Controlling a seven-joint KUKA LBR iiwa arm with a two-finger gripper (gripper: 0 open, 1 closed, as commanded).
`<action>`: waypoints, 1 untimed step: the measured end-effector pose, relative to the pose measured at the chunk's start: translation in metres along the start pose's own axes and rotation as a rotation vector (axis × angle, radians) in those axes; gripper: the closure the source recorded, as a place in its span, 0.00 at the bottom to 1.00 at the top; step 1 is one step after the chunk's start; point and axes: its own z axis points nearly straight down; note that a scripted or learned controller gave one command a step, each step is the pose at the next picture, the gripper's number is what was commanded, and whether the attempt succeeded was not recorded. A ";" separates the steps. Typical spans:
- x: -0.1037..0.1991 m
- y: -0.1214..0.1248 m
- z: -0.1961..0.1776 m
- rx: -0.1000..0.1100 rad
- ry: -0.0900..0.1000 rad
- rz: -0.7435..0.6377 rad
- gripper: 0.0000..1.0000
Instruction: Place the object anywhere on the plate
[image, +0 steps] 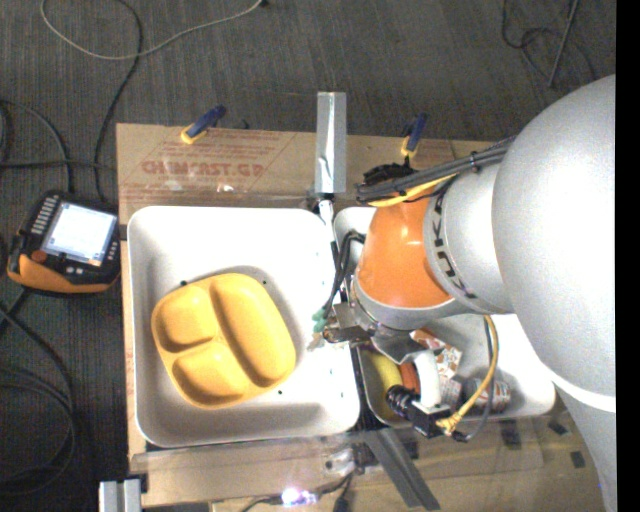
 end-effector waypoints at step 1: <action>0.044 0.003 -0.031 0.000 -0.002 0.027 1.00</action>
